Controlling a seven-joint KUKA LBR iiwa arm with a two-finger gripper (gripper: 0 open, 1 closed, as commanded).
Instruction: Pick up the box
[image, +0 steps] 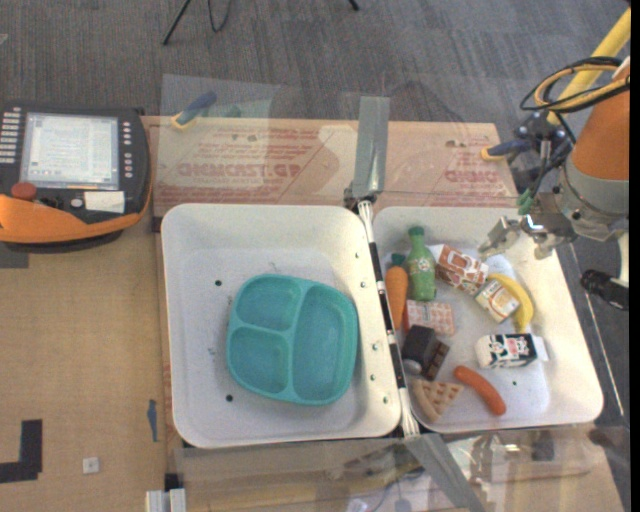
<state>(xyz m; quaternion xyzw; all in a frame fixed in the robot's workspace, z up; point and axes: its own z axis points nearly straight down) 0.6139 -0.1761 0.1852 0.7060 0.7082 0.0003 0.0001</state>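
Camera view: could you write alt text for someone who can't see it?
A gripper hangs over the right bin's far edge, above toy food and small boxes. The left bin holds a teal tray.

The pincer (521, 237) hangs over the right bin (580, 390), empty and spread.

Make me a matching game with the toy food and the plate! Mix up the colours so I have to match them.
Things:
1. plate
2. carrot
3. bottle
4. banana

Colours:
A. yellow
B. green
C. teal
D. orange

Pairs: 1-C, 2-D, 3-B, 4-A
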